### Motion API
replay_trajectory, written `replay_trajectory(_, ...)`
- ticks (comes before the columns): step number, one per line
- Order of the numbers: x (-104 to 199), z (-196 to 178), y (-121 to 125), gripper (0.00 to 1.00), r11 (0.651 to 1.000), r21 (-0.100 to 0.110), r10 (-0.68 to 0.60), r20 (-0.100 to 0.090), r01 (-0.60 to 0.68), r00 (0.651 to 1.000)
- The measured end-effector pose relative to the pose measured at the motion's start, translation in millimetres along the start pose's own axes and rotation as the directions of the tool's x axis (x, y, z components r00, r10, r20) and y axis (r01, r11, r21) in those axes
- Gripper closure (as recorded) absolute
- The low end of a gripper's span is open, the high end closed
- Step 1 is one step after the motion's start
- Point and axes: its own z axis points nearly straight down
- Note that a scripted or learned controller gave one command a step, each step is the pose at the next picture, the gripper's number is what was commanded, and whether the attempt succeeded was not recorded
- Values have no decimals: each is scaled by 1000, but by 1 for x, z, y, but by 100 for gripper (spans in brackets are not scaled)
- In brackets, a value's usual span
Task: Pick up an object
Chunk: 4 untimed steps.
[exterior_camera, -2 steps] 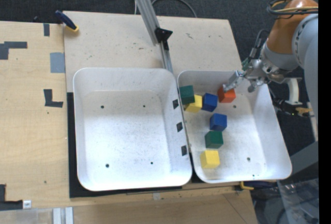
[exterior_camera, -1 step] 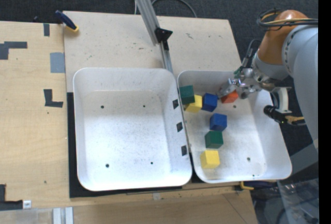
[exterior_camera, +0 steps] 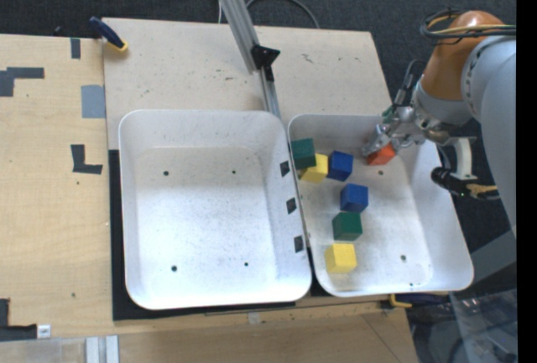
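Orange block (exterior_camera: 382, 155) just beneath the hand (exterior_camera: 387, 139)

Both white bins (exterior_camera: 205, 210) look like smooth, faintly speckled plastic; the bench (exterior_camera: 50, 185) is matt pale wood (taped at nine o'clock).

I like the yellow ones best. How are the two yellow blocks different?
The upper yellow block sits squeezed between a green block and a blue block; the lower yellow block sits below another green block. The upper one is partly hidden; the lower one shows fully. Both lie in the right bin.
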Motion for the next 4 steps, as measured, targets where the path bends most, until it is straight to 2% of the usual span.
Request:
replay_trajectory(1, -3, -63, 2, 100, 1000, -8, 2, 0, -2, 1000)
replay_trajectory(2, 3, -108, 1, 100, 1000, -6, 2, -1, -2, 1000)
replay_trajectory(3, 4, -102, 1, 100, 1000, -1, 3, -1, -3, 1000)
replay_trajectory(4, 62, -107, -24, 100, 1000, 0, -1, -3, 1, 1000)
